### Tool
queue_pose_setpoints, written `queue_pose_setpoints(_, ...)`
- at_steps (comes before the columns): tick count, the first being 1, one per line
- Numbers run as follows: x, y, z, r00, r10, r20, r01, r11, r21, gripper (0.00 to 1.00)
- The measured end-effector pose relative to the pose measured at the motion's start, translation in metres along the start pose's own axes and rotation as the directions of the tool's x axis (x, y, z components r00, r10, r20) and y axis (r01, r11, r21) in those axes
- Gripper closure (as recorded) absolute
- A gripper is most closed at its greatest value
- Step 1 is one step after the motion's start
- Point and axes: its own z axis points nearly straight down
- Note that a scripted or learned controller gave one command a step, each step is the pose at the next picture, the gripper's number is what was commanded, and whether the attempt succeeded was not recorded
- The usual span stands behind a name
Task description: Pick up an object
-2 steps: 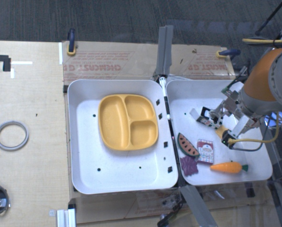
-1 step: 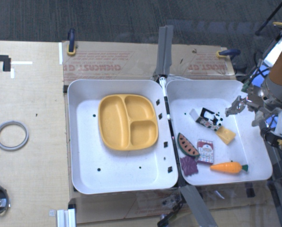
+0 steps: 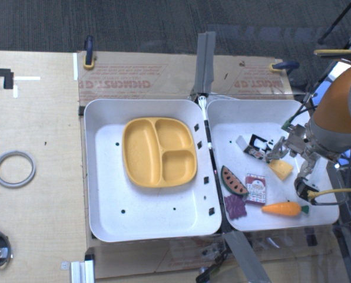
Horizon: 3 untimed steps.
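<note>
Table (image 3: 34,117): light wood, carrying two shallow white bins side by side. Left bin (image 3: 105,217): one yellow divided plate (image 3: 159,152), resting slightly toward 12 o'clock of centre. Right bin (image 3: 222,117): small black-and-white item (image 3: 257,145) near centre; yellow cheese wedge (image 3: 281,169) just beside it at 4 o'clock; watermelon slice (image 3: 233,181) by the left wall; red-and-white carton (image 3: 255,188) beside the slice at 3 o'clock; purple grapes (image 3: 235,206) toward 6 o'clock; orange carrot (image 3: 283,209) near the bin's 5 o'clock corner. End effector (image 3: 277,150): low over the right bin, between the black-and-white item and the cheese wedge; whether its fingers are spread or pressed together cannot be told. Roll of grey tape (image 3: 13,168) on the table at 9 o'clock.
</note>
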Motion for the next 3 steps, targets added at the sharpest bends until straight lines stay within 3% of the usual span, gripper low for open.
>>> queue_pose_setpoints(1,-0.052,-0.006,-0.040,0.957,0.289,0.000,-0.289,0.957,-0.002,0.00)
queue_pose_setpoints(2,-0.049,-0.033,-0.002,0.790,0.613,0.001,-0.613,0.790,0.002,0.00)
queue_pose_setpoints(3,-0.017,-0.008,0.037,0.716,0.698,-0.009,-0.698,0.716,-0.004,0.00)
